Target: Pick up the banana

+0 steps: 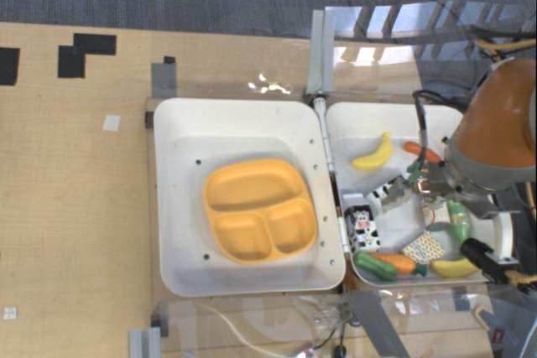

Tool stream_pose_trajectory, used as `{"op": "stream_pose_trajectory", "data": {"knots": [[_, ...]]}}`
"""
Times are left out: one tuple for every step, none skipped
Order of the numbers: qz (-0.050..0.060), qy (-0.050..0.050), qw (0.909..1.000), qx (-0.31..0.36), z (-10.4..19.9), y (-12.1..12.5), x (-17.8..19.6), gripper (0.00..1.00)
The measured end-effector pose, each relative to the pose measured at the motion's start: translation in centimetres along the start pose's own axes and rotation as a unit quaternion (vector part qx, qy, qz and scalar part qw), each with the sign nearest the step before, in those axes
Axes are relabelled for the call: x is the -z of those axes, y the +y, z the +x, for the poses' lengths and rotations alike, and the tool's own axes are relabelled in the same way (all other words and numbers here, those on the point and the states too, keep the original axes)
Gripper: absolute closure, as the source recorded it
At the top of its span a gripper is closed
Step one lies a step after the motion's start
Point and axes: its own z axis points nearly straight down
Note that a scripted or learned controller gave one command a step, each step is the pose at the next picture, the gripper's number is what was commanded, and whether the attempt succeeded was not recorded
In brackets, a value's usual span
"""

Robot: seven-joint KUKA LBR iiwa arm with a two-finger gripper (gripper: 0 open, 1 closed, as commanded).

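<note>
- Banana [373, 153]: lying in the far-left part of the right bin [352, 120], curved, on bare white floor, with its lower end near the wall shared with the left bin [168, 180].
- Looks like a toy or plastic fruit by its smooth, even yellow; probably light and stiff, and unlikely to bruise.
- Likely slick and rounded, so apt to roll or squirt out under a pinch near either tapered end.
- Best taken across the thick middle, with the jaws set square to the curve and coming straight down; enough bare floor on both long sides for that.
- Gripper [419, 184]: low over the middle of the right bin, to the right of the banana and apart from it; open or closed, impossible to tell under the wrist; nothing seen held.
- Second yellow curved piece [453, 267] at the near edge of the same bin, beside a carrot [394, 262]; possibly another banana, too partly hidden to say.
- Small box [361, 226] by the shared wall: black, white and red print, too small to read.
- Patterned card [424, 247] and green bottle [459, 222]: no legible wording.
- Yellow divided plate [260, 210] in the left bin: plain, no mark or brand.
</note>
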Motion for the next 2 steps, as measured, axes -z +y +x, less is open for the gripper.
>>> {"op": "stream_pose_trajectory", "data": {"knots": [[-0.004, 0.0, 0.9961, -0.089, -0.6, 7.1, -6.5, 0.0], [-0.004, -0.001, 0.9989, 0.047, -0.4, 17.8, -10.6, 0.0]]}}
